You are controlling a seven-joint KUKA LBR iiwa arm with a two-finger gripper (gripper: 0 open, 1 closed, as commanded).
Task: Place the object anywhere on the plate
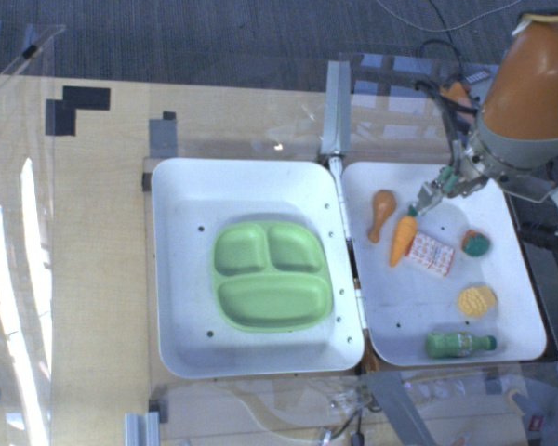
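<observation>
One green bottle [458, 344] carries a pale, unreadable label.

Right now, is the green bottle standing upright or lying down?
Lying down: the green bottle rests on its side on the floor of the right bin, cap toward the right.

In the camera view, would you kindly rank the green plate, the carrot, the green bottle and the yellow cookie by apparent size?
Largest to smallest:
1. green plate
2. green bottle and carrot, too alike to rank
3. yellow cookie
</observation>
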